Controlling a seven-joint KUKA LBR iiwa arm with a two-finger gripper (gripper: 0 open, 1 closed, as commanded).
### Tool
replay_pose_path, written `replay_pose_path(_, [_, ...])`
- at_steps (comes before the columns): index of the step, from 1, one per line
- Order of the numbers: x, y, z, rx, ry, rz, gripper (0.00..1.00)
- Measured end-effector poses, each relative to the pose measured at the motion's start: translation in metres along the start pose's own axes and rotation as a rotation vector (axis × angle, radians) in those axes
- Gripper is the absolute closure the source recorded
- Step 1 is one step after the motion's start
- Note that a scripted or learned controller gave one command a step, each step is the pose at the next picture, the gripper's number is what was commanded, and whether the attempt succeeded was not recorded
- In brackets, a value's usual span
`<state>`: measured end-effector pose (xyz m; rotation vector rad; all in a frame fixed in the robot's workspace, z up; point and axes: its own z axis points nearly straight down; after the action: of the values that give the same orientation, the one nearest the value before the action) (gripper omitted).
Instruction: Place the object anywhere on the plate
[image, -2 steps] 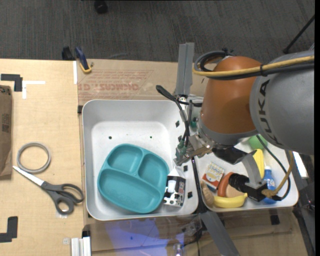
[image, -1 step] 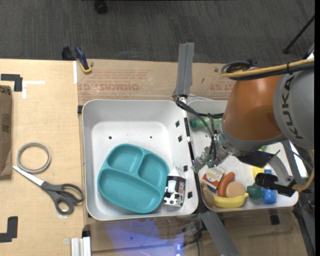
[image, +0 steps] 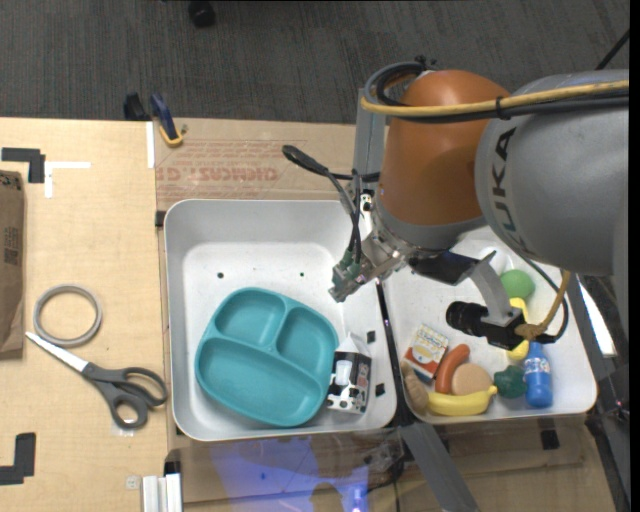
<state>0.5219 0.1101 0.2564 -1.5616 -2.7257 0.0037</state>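
Two white bins on the table (image: 80, 200). In the left bin (image: 190, 235), one teal three-compartment plate (image: 265, 355); just beside its lower right edge, off the plate, one small black-and-white object (image: 350, 383). Gripper (image: 348, 275) above that bin's right wall, grip state impossible to tell. Part of "KUKA" legible on the grey arm (image: 560, 190). In the right bin (image: 580, 400), toy food: one yellow banana (image: 462, 403), one blue bottle (image: 538, 382). On the table, one pair of scissors (image: 105, 378) and one tape roll (image: 67, 313); red print on the cardboard (image: 250, 172), unreadable.
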Motion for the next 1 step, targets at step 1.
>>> replay_pose_path(1, [-0.0078, -0.0417, -0.0657, -0.003, -0.002, -0.271, 1.0])
